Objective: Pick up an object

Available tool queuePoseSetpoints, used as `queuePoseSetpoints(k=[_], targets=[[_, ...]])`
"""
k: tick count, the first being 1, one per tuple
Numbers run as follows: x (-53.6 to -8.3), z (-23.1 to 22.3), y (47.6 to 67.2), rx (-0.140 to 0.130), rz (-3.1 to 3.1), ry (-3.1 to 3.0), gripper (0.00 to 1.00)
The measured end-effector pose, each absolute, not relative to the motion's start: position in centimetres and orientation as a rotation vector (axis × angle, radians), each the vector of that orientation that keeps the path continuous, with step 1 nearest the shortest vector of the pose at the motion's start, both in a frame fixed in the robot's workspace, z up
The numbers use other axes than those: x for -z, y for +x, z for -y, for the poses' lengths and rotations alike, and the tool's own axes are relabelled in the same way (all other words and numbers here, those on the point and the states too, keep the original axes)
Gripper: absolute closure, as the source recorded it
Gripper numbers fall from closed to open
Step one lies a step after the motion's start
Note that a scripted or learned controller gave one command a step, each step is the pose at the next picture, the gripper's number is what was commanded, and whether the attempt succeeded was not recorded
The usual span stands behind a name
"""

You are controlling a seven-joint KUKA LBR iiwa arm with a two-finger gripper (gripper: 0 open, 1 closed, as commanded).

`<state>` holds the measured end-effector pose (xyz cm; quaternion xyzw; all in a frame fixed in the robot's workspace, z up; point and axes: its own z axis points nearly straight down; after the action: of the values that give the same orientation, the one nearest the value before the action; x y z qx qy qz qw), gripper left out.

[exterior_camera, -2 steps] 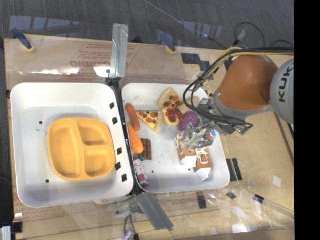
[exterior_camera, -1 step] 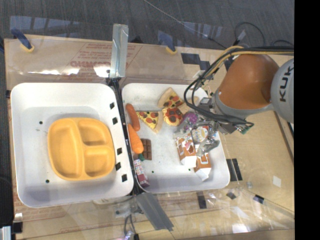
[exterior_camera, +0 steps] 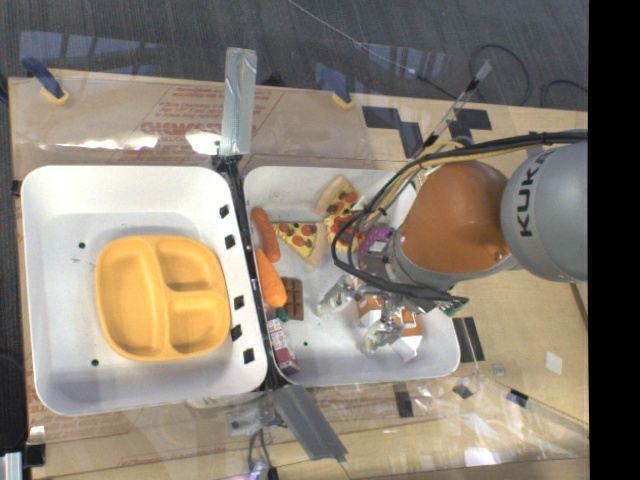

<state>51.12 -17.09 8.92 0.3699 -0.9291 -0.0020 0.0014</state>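
Observation:
My gripper (exterior_camera: 362, 316) is down in the right bin (exterior_camera: 440, 368), under the orange wrist band. It hangs over an orange and white packet (exterior_camera: 402, 320) near the bin's front right. To its left lie a carrot (exterior_camera: 271, 278), a red sausage (exterior_camera: 265, 230), a brown chocolate bar (exterior_camera: 293, 296) and a small bottle (exterior_camera: 279, 343). One pizza slice (exterior_camera: 297, 236) lies in the middle of the bin and another (exterior_camera: 338, 200) at the back. The wrist hides part of the bin's right half.
The left bin (exterior_camera: 60, 368) holds a yellow divided tray (exterior_camera: 160, 295). A taped divider (exterior_camera: 236, 108) runs between the two bins. Black cables (exterior_camera: 470, 153) loop over the arm at the back right.

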Motion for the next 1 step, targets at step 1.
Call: queuePoseSetpoints(k=[1], targets=[[-9.64, 16.68, 51.24, 0.015, 2.91, 1.174, 1.0]])
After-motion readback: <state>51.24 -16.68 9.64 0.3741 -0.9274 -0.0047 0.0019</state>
